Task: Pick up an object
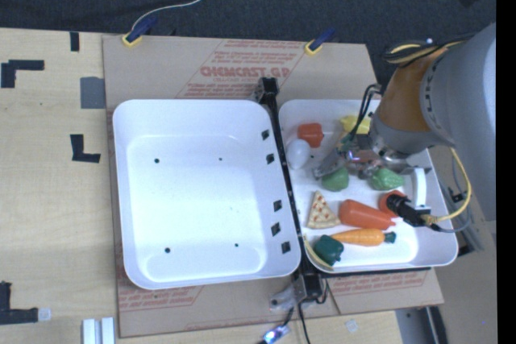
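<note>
My gripper (348, 160) is low inside the right bin (427, 254), reaching in from the right under the orange-banded wrist. A green piece (336, 178) lies just below and left of it, and another green piece (387, 178) just below and right. Close by are a red block (310, 133), a white egg-shaped thing (299, 151) and a yellow piece (351, 124), partly hidden by the wrist. Whether anything is held is hidden from this angle.
In the front of the right bin lie a pizza slice (321, 211), a red-orange vegetable (364, 213), an orange carrot (360, 237) and a dark green piece (327, 249). The left bin (129, 125) stands beside it, across a black divider (278, 165).
</note>
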Controlling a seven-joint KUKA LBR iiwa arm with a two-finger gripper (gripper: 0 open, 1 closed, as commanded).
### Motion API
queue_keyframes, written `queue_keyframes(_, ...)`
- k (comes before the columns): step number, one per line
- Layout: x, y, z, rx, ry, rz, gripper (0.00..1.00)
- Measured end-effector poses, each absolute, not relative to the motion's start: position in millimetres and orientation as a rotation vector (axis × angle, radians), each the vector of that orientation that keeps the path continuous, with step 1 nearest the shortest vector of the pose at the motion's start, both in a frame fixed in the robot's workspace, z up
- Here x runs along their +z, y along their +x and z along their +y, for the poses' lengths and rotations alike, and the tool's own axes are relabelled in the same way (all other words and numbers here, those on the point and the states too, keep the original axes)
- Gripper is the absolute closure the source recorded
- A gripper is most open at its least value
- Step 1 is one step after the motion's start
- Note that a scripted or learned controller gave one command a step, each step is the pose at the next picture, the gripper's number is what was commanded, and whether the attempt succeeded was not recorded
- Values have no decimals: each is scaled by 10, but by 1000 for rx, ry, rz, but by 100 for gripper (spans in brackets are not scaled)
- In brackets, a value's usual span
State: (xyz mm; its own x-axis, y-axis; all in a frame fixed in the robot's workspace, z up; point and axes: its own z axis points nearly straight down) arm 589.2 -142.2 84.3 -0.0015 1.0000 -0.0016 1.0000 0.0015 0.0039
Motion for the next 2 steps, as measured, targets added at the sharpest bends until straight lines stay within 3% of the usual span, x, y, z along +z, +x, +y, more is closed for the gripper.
queue_keyframes(1,836,6531,-1143,1,2214,2225,0)
queue_keyframes(2,817,6634,-985,-34,2231,2232,0)
